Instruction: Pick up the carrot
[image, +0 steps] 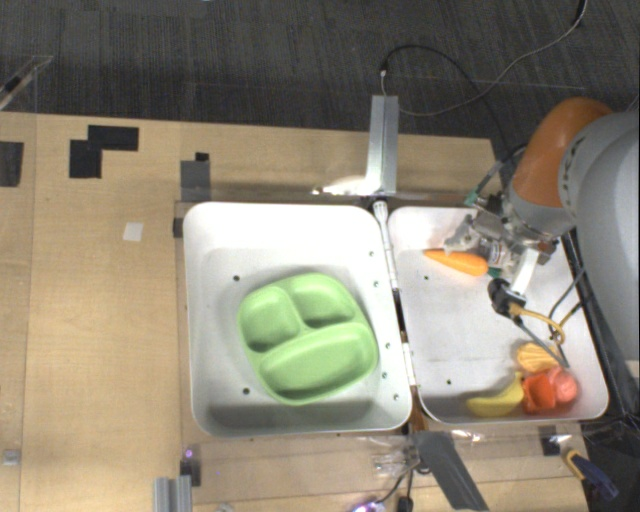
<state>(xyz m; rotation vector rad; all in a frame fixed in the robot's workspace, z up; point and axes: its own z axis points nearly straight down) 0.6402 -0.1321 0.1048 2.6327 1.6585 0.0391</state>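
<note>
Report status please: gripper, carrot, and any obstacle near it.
Gripper over the right bin, at the carrot's thick end. Carrot lying flat on the bin floor, tip pointing left. Nothing crowding it; toy fruits sit apart in the near corner.

Open floor left of carrot; fruit pile apparently well clear.

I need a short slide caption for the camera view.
Gripper at the carrot in the right bin; green tray in the left bin.
</note>
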